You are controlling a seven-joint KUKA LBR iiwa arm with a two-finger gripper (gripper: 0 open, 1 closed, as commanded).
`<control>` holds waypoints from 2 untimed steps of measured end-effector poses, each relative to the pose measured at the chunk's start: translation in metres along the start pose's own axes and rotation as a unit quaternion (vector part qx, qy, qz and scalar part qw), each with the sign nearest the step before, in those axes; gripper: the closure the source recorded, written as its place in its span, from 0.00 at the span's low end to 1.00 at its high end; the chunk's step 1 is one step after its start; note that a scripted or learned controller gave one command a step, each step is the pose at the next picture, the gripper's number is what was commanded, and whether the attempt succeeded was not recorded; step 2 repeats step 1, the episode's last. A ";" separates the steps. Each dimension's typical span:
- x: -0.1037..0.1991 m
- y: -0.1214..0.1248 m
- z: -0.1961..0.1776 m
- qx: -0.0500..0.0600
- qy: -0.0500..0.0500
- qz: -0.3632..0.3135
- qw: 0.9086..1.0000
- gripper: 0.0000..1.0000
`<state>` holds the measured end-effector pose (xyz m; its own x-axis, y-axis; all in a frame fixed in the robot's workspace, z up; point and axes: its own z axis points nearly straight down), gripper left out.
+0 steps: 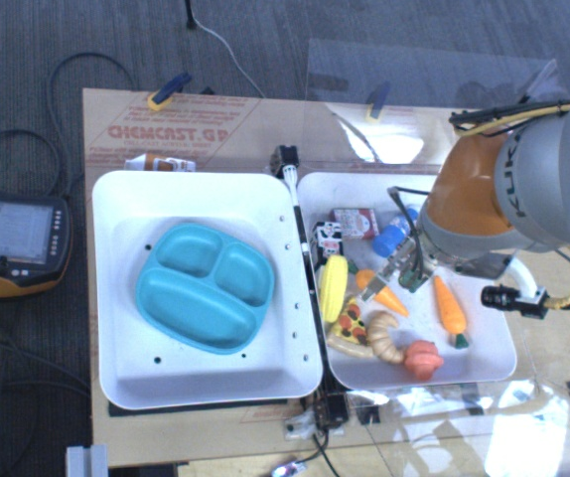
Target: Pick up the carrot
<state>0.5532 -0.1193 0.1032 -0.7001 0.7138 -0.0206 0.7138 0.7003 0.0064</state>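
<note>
A bulky robot arm [523, 182] with a rounded grey shell, dark lettering on its side and a wide orange band. Black and yellow cables run along its top. A small metallic pincer [407, 266] tips it.

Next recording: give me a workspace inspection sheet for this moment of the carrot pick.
Surface: two white bins, left bin and right bin, on a cardboard-covered bench.
Job's things: carrot lying in the right bin; a second carrot beside the banana.
Clutter: blue divided tray in the left bin; toy foods crowd the right bin.
Hand: hand low over the right bin, finger state unclear.
Cables: black cable on the floor.
Surroundings: teach pendant on grey carpet.
</note>
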 end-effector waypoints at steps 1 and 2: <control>0.086 0.003 -0.082 0.006 0.009 0.214 0.977 1.00; 0.086 0.003 -0.082 0.006 0.009 0.214 0.977 1.00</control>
